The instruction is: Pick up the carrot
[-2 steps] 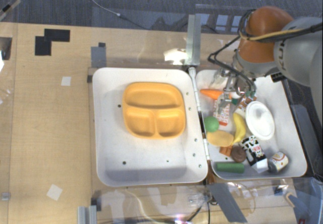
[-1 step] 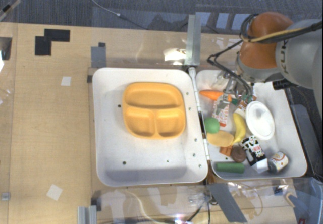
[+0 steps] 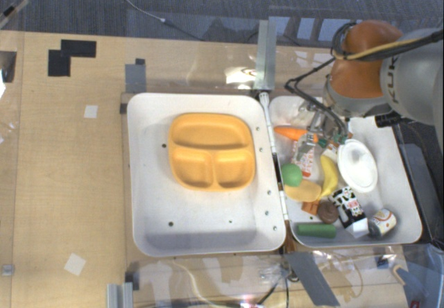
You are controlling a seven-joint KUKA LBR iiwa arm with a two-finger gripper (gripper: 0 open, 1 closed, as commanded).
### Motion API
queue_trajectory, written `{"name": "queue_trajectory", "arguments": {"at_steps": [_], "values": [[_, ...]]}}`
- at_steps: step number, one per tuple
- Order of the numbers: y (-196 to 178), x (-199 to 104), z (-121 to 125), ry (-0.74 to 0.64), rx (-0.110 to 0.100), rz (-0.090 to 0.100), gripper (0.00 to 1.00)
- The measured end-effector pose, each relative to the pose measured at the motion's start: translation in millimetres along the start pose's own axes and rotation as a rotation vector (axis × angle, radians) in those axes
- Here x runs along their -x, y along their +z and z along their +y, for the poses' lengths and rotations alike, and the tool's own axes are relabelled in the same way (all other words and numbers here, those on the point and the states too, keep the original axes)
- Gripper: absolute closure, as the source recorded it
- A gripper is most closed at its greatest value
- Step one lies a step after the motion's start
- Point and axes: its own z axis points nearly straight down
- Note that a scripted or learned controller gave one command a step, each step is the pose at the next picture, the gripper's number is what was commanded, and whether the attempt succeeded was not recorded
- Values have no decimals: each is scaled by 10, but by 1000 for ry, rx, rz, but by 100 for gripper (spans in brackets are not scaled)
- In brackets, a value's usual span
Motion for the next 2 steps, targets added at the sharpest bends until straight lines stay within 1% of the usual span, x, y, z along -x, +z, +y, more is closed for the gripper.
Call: {"name": "queue_trajectory", "arguments": {"at_steps": [1, 2], "values": [[-4, -125, -39, 83, 1, 0, 0], [-4, 134, 35, 148, -3, 21, 0]]}}
